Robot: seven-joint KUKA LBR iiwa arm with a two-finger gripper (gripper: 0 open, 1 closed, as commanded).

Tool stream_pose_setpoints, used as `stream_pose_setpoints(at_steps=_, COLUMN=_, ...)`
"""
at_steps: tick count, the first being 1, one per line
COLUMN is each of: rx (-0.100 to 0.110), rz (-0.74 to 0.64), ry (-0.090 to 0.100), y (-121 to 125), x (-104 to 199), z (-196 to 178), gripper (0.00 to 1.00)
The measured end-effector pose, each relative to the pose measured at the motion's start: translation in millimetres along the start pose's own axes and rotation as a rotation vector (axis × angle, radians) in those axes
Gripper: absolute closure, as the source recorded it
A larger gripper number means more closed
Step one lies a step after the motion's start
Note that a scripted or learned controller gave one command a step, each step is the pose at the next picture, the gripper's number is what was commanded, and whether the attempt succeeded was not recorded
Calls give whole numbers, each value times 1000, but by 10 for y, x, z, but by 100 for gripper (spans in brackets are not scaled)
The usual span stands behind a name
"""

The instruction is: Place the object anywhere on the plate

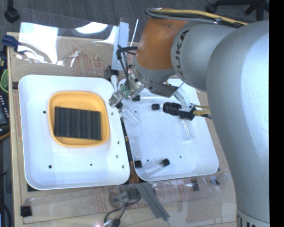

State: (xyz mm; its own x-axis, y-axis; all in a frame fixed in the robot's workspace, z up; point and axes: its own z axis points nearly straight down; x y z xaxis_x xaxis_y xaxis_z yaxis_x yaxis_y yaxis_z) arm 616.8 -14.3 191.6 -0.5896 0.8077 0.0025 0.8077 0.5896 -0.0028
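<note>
Right now I have the gripper (117,100) low at the right bin's (199,162) left edge, apparently closed on a clear vial (114,85), so I'd lift clear of both rims before crossing to the plate (78,100).

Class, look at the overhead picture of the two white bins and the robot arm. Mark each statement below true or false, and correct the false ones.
1. The yellow plate with a dark ribbed insert lies in the left white bin. True.
2. Small clear tubes with black caps lie on the plate. False: they lie in the right white bin.
3. The grey arm with an orange band reaches in over the right bin. True.
4. The gripper hangs over the plate's middle. False: it is near the seam between the bins.
</note>
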Motion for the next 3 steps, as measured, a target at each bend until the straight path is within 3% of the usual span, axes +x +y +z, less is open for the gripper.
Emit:
stream_pose_setpoints(at_steps=1, rx=0, rz=0, ry=0, y=-1, x=-1, z=0, gripper=0)
stream_pose_setpoints(at_steps=2, rx=0, rz=-5, ry=1, y=-349, x=-178, z=-15, gripper=0)
stream_pose_setpoints(at_steps=3, rx=-2, rz=-29, ry=-2, y=-309, x=-710, z=-33, gripper=0)
